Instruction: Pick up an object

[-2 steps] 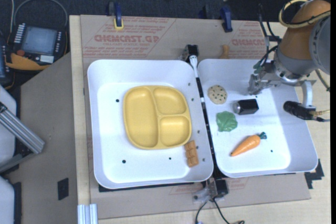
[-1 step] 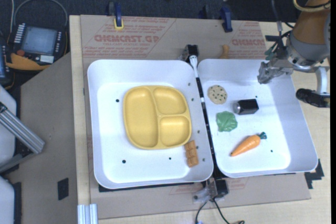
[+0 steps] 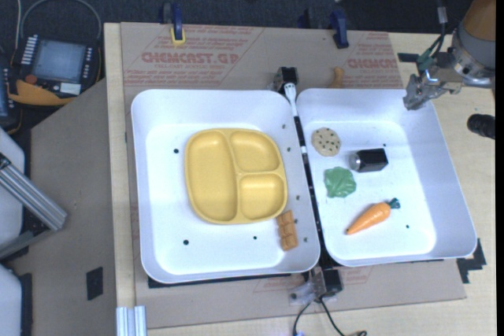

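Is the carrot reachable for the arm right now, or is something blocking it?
Probably yes. The carrot lies alone in the right bin, nothing over it; lettuce piece sits apart. The end effector hovers at that bin's far corner.

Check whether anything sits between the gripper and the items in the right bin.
Nothing visible does. The gripper hangs over the right bin's far right corner; cookie, dark block, green piece and carrot lie uncovered, spaced apart.

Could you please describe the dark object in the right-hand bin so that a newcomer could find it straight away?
Start at the right bin of the two white ones. Near its middle, just right of the round cookie and above the green leafy piece, lies a small dark cylinder on its side. It is the one black item there; the carrot is orange.
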`<state>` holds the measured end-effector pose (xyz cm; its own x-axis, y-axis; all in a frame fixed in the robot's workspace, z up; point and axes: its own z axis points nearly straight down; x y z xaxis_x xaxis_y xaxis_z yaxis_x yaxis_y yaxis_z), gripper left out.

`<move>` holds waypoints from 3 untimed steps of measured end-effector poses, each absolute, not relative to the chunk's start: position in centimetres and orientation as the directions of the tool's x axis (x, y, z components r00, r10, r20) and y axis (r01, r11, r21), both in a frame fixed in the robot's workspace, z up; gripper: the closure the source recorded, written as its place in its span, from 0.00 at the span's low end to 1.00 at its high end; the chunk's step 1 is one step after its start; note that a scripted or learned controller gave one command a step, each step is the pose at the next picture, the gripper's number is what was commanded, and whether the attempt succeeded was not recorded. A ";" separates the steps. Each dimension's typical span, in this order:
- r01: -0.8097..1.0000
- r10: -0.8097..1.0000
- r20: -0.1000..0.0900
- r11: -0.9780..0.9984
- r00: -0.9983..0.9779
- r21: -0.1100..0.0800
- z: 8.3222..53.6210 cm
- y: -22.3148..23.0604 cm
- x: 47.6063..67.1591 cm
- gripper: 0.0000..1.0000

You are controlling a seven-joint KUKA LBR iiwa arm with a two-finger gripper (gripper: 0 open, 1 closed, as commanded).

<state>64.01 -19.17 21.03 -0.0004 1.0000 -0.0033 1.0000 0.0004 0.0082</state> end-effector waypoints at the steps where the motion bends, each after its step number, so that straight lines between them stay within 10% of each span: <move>1: 1.000 1.000 -0.002 0.001 -0.001 0.006 24.8 -19.2 64.1 1.00; 3: 1.000 1.000 0.003 0.005 -0.005 -0.003 24.0 -7.9 61.8 1.00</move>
<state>61.84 -7.89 23.95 -0.0054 1.0000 0.0026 1.0000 0.0055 -0.0032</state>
